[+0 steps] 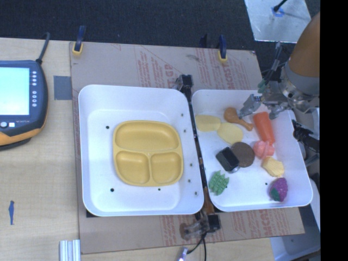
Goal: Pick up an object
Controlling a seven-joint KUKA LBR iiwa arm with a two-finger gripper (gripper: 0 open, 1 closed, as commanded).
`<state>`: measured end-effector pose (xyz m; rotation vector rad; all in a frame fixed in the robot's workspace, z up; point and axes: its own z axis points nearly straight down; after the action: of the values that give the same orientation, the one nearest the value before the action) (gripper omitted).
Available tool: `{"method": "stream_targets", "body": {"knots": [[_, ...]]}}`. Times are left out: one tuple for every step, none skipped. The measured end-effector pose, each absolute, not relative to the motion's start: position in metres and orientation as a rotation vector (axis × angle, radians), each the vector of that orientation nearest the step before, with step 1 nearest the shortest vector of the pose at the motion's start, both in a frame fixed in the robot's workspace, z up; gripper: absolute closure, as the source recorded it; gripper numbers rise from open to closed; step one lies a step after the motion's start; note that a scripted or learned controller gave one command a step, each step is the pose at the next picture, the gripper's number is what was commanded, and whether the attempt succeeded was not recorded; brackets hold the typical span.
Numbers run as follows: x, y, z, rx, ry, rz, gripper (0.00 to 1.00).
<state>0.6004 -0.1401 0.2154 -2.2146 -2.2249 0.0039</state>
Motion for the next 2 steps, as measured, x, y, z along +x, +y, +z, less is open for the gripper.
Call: {"method": "stream_targets", "body": {"knots": [[0.575,-0.142,0.117,-2.214,-2.224,0.007,0.00],[0.567,-0.127,0.094,-2.219,-2.230,0.000,0.00]]}}
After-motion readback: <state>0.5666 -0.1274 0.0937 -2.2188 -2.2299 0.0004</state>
